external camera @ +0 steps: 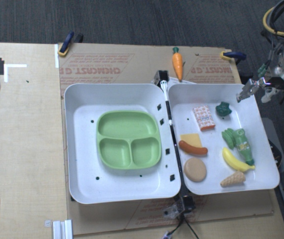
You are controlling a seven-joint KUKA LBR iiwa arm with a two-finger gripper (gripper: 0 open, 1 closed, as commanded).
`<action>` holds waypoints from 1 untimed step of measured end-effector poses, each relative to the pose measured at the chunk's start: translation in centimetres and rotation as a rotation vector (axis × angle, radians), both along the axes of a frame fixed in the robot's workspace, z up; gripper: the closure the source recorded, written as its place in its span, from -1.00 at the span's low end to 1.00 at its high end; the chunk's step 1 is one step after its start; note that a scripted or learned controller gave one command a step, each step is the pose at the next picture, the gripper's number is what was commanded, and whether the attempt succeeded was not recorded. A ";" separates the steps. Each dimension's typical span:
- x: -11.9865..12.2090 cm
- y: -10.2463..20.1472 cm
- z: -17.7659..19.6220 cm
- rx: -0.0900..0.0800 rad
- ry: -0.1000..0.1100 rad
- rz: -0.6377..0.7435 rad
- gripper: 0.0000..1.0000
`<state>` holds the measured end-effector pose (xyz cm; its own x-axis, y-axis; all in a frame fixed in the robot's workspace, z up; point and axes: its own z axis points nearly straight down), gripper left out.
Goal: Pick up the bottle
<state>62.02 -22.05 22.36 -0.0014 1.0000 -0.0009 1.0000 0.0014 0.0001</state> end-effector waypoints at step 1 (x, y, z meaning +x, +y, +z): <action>-4.2 0.8 -13.3 0.019 0.008 -0.220 -1.00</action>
